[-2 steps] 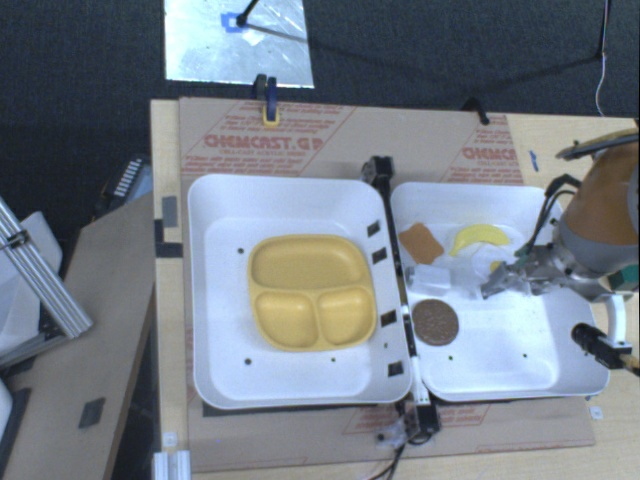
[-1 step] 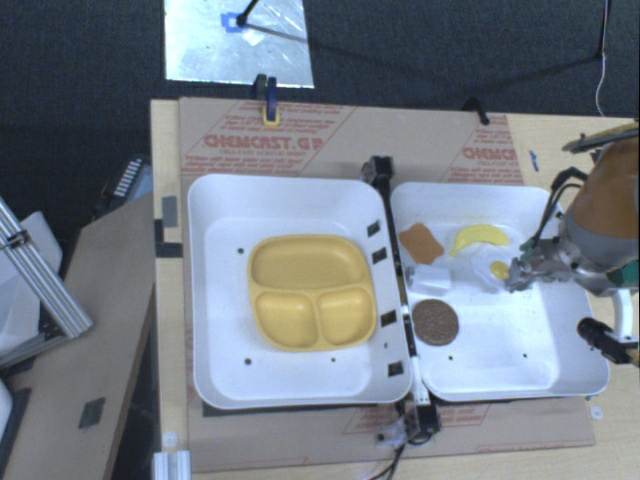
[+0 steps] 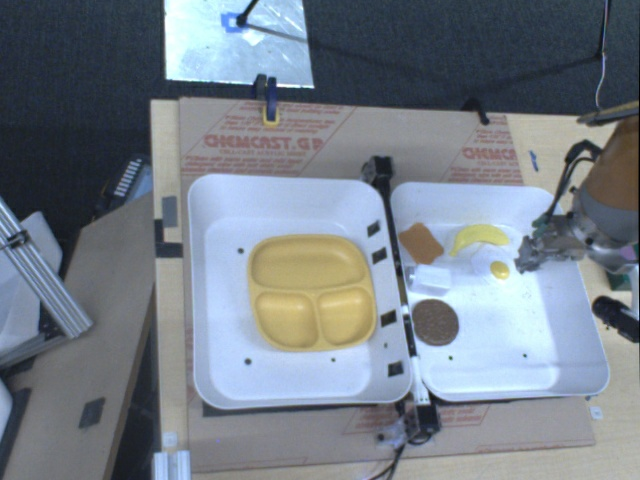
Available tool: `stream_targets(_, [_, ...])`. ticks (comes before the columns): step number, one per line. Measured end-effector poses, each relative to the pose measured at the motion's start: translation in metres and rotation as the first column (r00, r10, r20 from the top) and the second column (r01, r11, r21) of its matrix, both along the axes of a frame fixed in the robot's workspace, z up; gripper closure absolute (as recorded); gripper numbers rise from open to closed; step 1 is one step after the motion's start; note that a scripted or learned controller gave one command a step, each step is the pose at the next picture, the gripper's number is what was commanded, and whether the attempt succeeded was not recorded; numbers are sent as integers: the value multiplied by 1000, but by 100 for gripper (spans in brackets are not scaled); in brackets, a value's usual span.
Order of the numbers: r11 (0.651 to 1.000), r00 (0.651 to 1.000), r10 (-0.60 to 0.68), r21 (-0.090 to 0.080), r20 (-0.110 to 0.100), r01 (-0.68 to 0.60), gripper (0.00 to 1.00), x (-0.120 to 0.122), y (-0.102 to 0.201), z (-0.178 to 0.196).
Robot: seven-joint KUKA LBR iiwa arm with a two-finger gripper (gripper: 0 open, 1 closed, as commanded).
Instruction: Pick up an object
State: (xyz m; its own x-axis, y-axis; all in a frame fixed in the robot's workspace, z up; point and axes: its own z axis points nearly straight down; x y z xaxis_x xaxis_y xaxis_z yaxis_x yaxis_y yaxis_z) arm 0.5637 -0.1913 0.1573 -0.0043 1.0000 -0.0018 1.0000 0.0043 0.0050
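In the right bin [image 3: 560,368] lie an orange-brown block [image 3: 421,243], a yellow banana-shaped piece [image 3: 480,236], a small yellow and white round piece [image 3: 498,267], a white flat piece [image 3: 431,280] and a brown round cookie [image 3: 435,322]. My gripper [image 3: 527,259] hangs low over the bin's right part, just right of the small yellow piece. I see nothing held between its fingers.
The left bin [image 3: 215,268] holds a yellow three-compartment plate [image 3: 305,291]. A black divider with clips [image 3: 392,278] runs between the bins. The arm's wrist [image 3: 610,208] enters from the right edge. A yellow clamp [image 3: 270,103] sits on the cardboard behind the bins.
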Motion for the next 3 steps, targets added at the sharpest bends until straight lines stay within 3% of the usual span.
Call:
stream_targets(2, [1000,1000,0,-1,1,0,100,-2,-8,95])
stream_targets(3, [1000,1000,4,2,-2,-4,100,14,47,86])
